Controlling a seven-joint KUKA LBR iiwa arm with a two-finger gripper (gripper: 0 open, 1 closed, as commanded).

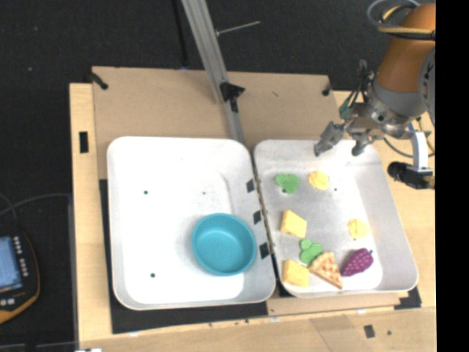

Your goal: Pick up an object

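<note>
Gripper: two-finger gripper is hanging spread open and gripping nothing, poised above the right white bin, likely lining up a descent.
Nearest target: small yellow toy piece is lying just below it.

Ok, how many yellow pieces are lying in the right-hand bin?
4. One small yellow piece near the bin's far end, a cheese wedge mid-bin by the left wall, another small one toward the right wall, and a yellow block at the near-left corner. None looks hidden.
</note>
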